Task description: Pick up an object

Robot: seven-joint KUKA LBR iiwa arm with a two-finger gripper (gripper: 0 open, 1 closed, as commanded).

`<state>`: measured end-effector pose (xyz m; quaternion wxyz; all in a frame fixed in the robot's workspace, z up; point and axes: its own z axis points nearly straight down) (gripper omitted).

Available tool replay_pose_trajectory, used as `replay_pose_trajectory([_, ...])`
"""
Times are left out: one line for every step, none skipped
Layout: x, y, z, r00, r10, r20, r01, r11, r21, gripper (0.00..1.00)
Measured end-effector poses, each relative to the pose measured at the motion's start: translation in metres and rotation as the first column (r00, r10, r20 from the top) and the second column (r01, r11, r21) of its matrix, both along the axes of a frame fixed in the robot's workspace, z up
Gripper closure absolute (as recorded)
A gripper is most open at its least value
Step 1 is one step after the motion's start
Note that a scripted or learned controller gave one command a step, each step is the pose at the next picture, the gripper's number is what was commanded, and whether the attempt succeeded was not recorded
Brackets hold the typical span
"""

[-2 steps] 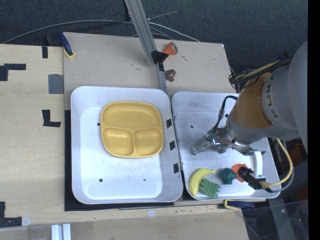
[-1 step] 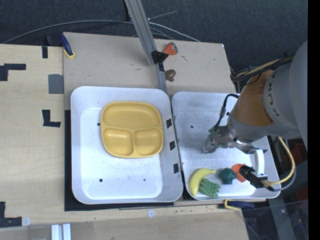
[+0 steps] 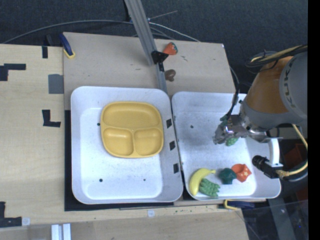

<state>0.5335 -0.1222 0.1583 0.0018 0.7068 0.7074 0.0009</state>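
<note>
Gripper [image 3: 226, 135] hovered low in right bin [image 3: 200, 109], fingers closed on small green object [image 3: 231, 141]. Banana [image 3: 196, 178], green toys, red piece [image 3: 242, 172] lay near front edge.

The bench [image 3: 30, 134] is pale wood, with black tape marks scattered over its left part and a grey patch near the far edge. A raised tan board [image 3: 110, 59] covers its far middle. Two shallow white bins sit directly on the bench, side by side and touching along their inner edges: the left bin [image 3: 80, 174] and the right bin [image 3: 200, 109]. A blue-and-yellow clip [image 3: 67, 46] lies at the board's far left corner. A grey rod [image 3: 140, 19] slants down to a black clamp [image 3: 159, 58] near the bins' far edges, just beside an orange bit [image 3: 171, 48].
</note>
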Motion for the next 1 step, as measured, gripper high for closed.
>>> replay_pose_trajectory([0.0053,0.0042,0.0614,1.000,0.001,0.000,-0.001,1.000,0.000,1.00])
